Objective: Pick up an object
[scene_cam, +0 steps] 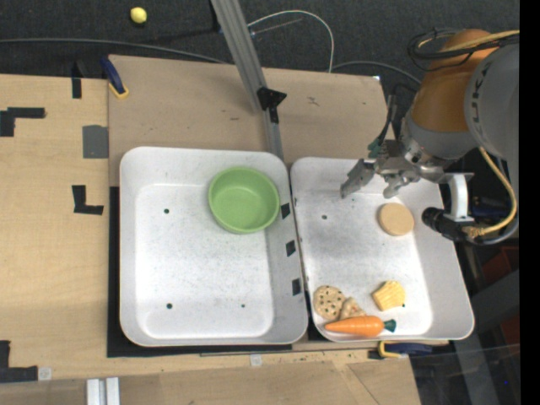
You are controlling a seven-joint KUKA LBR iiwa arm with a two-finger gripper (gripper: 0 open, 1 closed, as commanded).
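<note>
Right bin contents: tan round disc lying flat mid-bin; cookie, yellow wedge and orange carrot clustered at the near edge

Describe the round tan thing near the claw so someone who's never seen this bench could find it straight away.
Start at the right-hand white bin. The tan disc lies flat in its upper right part, just below and right of the open claw. Unlike the speckled cookie, yellow piece and orange carrot clustered at the bin's lower edge, it is plain, smooth and sits alone.
</note>
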